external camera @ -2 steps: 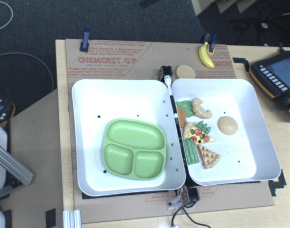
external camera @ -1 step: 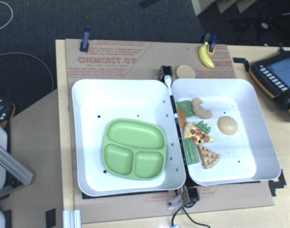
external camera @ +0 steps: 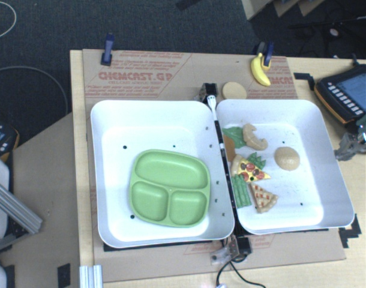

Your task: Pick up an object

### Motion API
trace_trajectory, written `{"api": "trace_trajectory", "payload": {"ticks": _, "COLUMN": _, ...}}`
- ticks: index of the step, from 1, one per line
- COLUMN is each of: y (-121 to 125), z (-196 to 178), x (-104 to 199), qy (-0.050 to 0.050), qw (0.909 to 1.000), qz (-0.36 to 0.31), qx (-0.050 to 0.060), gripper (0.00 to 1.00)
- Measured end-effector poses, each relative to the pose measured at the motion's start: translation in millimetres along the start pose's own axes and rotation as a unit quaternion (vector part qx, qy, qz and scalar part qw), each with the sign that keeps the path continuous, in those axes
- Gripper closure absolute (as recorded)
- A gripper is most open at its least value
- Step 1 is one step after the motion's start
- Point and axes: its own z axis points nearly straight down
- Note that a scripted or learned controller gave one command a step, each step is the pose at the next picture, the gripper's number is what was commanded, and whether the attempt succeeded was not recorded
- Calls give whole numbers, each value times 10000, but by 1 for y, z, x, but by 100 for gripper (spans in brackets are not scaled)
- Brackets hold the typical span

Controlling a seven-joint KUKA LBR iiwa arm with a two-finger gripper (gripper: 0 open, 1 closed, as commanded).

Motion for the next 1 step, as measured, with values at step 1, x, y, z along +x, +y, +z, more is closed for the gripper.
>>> {"api": "trace_trajectory", "payload": {"ticks": 1, "y": 4, "z": 74, "x": 58, "qy": -1, "qw": 10000, "qz": -17, "qx": -11, "gripper": 100}}
